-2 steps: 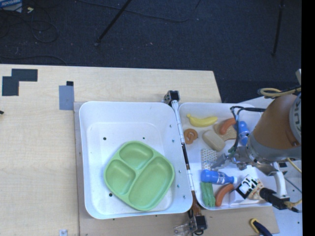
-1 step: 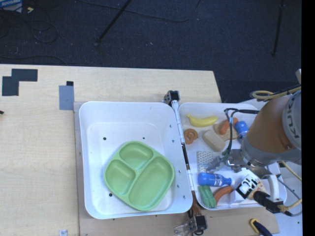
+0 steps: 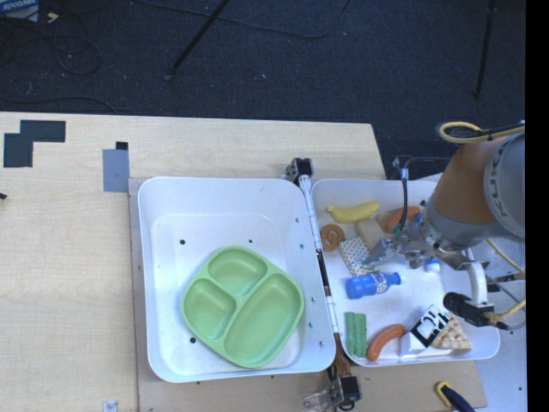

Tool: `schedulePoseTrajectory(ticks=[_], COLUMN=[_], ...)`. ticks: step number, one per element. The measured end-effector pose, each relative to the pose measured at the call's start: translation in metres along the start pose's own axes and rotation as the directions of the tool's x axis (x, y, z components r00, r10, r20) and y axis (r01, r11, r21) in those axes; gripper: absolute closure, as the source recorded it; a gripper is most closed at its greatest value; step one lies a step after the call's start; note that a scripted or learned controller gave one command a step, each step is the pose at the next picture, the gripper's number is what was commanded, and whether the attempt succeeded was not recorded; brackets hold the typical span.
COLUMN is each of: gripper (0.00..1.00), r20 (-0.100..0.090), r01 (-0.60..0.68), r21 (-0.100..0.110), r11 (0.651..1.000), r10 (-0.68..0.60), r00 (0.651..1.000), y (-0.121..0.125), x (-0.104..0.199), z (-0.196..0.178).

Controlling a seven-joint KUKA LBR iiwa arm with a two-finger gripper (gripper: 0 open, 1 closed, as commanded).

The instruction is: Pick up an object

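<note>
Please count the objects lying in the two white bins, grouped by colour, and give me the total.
Green: 2, the divided plate and a small green piece
Yellow: 1, banana
Blue: 1, bottle
Orange-red: 2, sausage, round piece
Patterned grey: 1
Tan wedge: 1
Total: 8 clearly seen; others by the arm are hidden.

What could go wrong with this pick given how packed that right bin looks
1. The gripper hangs among tightly grouped items: the blue bottle, patterned piece and tan block. It could nudge or pinch two at once.
2. The blue bottle lies on its side and may roll away when touched.
3. The arm covers part of the right bin, so a grasp is hard to confirm.
</note>
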State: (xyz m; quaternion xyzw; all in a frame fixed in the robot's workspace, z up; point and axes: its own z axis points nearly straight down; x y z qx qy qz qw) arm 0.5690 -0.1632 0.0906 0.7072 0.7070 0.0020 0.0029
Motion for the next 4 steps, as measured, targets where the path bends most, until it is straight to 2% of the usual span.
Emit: schedulePoseTrajectory(ticks=[1,2,3,4], gripper=[0.00,0.00,1.00,1.00], r20=[-0.003,0.001,0.002,-0.001], r01=[0.001,0.002,0.006,0.003], r21=[-0.003,0.001,-0.002,0.011], r11=[1.000,1.000,1.000,1.000], r10=[-0.002,-0.002,-0.006,-0.003], r00=[1.000,1.000,1.000,1.000], y=[-0.007,0.050,0.053,0.030], x=[-0.007,-0.004,-0.004,0.030], z=[-0.001,0.000,-0.012,-0.147])
